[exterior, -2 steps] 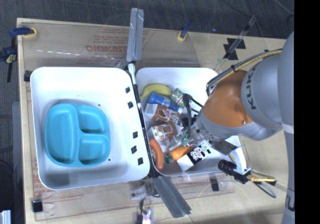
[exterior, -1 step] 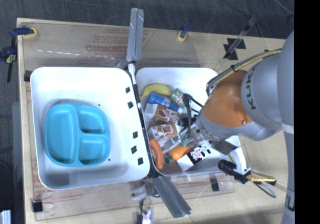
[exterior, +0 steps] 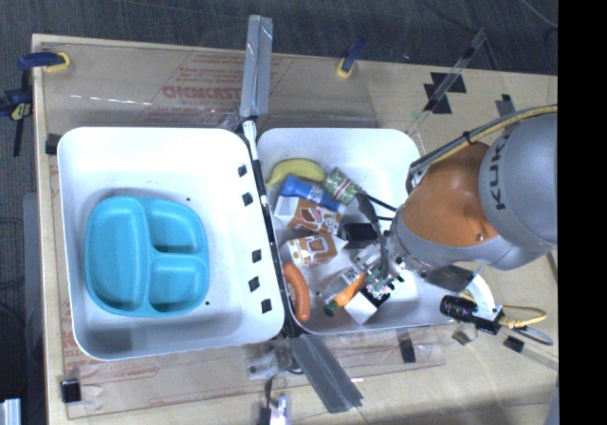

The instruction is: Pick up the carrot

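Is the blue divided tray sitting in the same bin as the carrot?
No, the blue tray lies in the left bin, the carrot in the right bin.

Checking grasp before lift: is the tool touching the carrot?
Cannot tell. In the camera view the tool sits right at the carrot in the right bin, but clutter and blur hide any contact or gap.

Bench (exterior: 123,72): pale wood, printed lettering.
On it: left bin (exterior: 76,153), right bin (exterior: 379,143), side by side, touching.
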`<state>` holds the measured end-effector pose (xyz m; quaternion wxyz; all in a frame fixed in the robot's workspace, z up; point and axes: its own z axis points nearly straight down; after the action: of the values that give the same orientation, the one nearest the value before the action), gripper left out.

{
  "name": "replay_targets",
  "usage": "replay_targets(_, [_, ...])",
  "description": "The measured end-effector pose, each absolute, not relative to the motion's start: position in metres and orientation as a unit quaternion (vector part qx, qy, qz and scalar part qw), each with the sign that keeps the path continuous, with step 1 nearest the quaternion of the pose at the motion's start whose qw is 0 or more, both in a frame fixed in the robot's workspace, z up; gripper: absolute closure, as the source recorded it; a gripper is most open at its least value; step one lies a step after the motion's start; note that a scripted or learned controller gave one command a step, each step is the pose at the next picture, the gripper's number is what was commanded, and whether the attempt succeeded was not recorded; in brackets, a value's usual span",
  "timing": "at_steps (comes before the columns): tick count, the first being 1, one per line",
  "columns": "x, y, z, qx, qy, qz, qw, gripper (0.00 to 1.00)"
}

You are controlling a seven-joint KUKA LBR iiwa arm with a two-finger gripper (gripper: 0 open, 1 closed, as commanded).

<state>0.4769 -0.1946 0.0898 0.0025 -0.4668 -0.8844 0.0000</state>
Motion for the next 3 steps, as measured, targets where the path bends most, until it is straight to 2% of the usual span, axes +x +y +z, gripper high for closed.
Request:
replay_targets(1, [0.478, -0.194, 0.097, -0.464, -0.886, 0.0001, 0.004, 1.00])
replay_targets(2, [0.478, -0.194, 0.097, -0.464, -0.886, 0.0002, 0.004, 0.00])
replay_targets(3, [0.477, -0.210, 0.090, -0.292, -0.956, -0.0003, 0.002, 0.00])
